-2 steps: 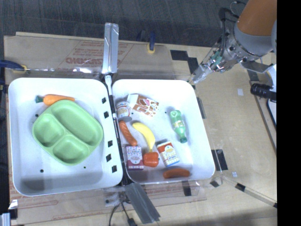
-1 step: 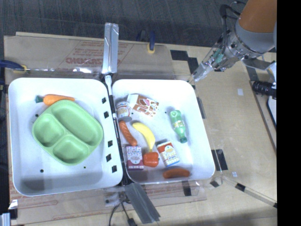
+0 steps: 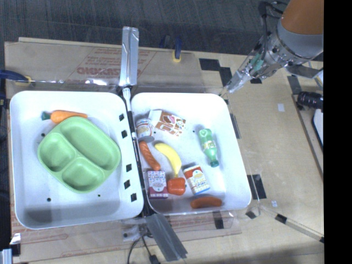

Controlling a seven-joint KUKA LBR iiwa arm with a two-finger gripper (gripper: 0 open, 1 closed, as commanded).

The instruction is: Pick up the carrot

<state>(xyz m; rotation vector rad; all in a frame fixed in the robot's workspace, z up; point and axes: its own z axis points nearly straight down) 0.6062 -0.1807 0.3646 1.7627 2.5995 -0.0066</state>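
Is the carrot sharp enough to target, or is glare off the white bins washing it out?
Camera view: the carrot reads clearly, orange against the left bin; mild glare on the bin walls, none over the carrot; soft shadow under the green tray; the pincer looks slightly blurred.

Green divided plate [image 3: 80,154] in left bin [image 3: 22,202]; banana [image 3: 169,157], green bottle [image 3: 208,147] in right.

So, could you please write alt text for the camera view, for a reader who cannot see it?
A carrot lies in the left white bin beside a green divided plate, while the gripper hangs above the bench past the right bin's far right corner. The right bin holds a banana, a green bottle and other toy foods.
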